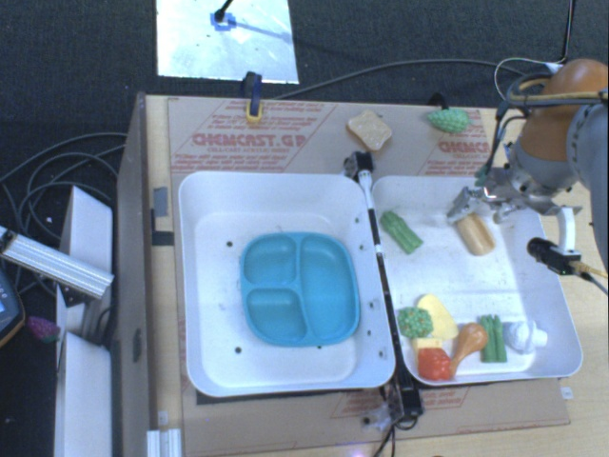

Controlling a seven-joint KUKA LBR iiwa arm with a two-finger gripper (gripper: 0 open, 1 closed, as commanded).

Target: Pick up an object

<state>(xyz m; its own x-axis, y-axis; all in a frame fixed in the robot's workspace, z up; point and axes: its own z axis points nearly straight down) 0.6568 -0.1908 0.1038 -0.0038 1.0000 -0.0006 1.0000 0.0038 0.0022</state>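
Camera view, single fixed overhead at a slant: arm enters from the right edge of the surface, gripper (483, 204) low over the far part of the right bin (561, 350). Fingers splayed apart, metal tips to either side of the upper end of a tan bread-roll-like piece (475, 233); gripper reads as open, nothing clamped between the fingers. Roll lies on the bin floor directly under and slightly nearward of the gripper, long axis running from far-left to near-right, roughly along the line from gripper toward the bin's near edge. Judgement: this roll is the likeliest target, since it is the closest object to the fingertips; a straight descent with the fingers closing across the short axis would be needed, and the tips look offset toward the roll's far end, so a slip is possible. Other candidates in the same bin: green pickle-shaped piece (401, 231) near the divider, well apart from the gripper; cluster along the near edge with broccoli (415, 322), yellow piece (438, 314), red piece (433, 363), drumstick (467, 342), green beans (492, 338). Left bin (205, 255) carries a blue divided plate (285, 255).
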